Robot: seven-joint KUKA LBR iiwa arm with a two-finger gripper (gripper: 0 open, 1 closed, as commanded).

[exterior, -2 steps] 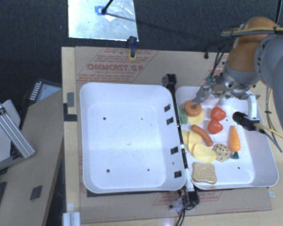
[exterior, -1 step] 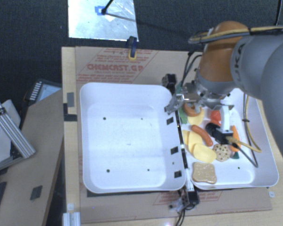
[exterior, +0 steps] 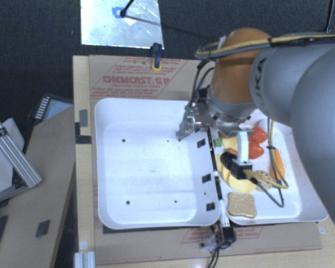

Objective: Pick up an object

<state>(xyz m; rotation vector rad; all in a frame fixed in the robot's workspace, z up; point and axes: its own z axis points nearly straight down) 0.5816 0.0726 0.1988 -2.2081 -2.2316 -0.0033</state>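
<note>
Left bin (exterior: 151, 166): white, lying left of and below the gripper; its inner right wall runs just under the tool.
Gripper (exterior: 184, 128): grey, hanging over the left bin's upper right part, close to the divider; nothing shows between its tips, and how it is set cannot be told at this angle.
Arm (exterior: 301, 88): grey with an orange band (exterior: 240, 66), right of and above the gripper, covering much of the right bin.
Right bin (exterior: 301, 208): white, right of the gripper, beyond the divider.
Banana (exterior: 237, 177): yellow, below and right of the gripper, in the right bin.
Toast (exterior: 242, 204): tan slice, farther below the gripper, at the right bin's near edge.
Red piece (exterior: 258, 141): right of the gripper, beside the wrist.
Carrot (exterior: 277, 163): orange, farthest right, under the arm.
</note>
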